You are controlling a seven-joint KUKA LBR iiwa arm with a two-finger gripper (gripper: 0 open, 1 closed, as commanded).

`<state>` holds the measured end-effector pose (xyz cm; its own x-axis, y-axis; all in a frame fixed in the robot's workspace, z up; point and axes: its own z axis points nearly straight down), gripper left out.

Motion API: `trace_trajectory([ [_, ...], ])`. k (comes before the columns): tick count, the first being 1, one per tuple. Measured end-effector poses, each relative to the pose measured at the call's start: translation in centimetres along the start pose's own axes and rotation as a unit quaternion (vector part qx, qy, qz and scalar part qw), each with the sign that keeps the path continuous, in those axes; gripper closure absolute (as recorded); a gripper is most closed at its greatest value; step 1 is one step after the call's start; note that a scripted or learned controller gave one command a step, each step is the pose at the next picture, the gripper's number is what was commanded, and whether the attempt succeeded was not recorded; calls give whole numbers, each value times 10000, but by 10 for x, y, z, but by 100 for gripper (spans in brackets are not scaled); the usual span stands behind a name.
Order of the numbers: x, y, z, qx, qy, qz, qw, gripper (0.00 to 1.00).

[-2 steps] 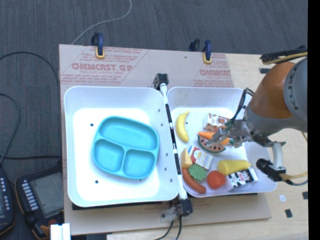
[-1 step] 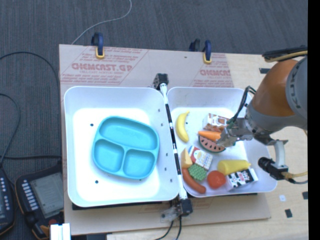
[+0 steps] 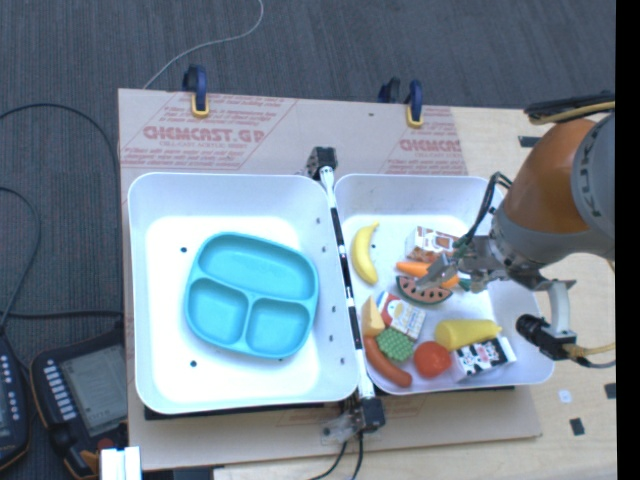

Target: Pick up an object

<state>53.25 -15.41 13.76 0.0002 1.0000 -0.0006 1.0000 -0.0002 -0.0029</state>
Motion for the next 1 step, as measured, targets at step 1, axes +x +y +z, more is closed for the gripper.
trace_trajectory([
  [1,0,0,-10,-1,-3,-3,10000,100],
])
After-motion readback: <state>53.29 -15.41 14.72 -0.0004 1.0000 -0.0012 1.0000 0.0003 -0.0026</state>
